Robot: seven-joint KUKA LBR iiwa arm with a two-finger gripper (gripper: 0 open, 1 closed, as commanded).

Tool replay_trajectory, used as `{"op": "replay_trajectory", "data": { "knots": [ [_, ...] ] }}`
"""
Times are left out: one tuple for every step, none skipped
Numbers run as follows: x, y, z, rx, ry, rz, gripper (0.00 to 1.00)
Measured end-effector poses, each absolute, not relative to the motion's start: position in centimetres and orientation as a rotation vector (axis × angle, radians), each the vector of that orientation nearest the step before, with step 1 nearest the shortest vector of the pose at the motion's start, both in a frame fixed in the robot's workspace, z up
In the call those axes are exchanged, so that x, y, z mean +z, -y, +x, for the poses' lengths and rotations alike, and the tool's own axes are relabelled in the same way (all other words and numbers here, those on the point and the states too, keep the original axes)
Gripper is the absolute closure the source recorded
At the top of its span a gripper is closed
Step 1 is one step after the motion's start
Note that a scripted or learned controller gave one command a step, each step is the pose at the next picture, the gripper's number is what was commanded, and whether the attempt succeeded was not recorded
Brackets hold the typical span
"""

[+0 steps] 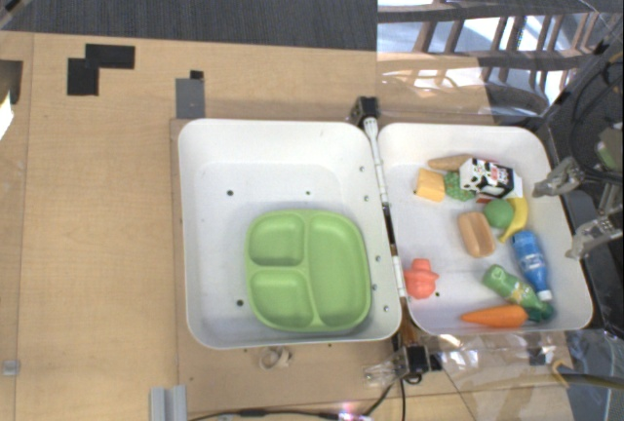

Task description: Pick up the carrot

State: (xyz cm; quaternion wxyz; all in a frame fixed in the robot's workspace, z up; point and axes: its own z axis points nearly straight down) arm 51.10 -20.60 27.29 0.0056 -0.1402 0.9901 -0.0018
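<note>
carrot (494, 317) is lying along the right bin's (409, 141) front edge, beside the green bottle (517, 288); pincer (578, 208) is hovering at the bin's right rim, fingers apart.

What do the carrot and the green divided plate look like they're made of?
The carrot looks like moulded plastic toy food: even orange with a smooth surface, though it is too small to be sure. The green divided plate also looks like plastic, matte to satin: uniform colour, soft rounded compartment ridges and no strong glare.
</note>
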Motion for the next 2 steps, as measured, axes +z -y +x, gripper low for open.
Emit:
{"op": "replay_trajectory", "data": {
  "knots": [
    [21.4,17.6,50.3,-0.003,-3.025,-0.814,0.00],
    [25.4,17.2,50.3,-0.009,-2.936,-1.079,0.00]
  ]
}}
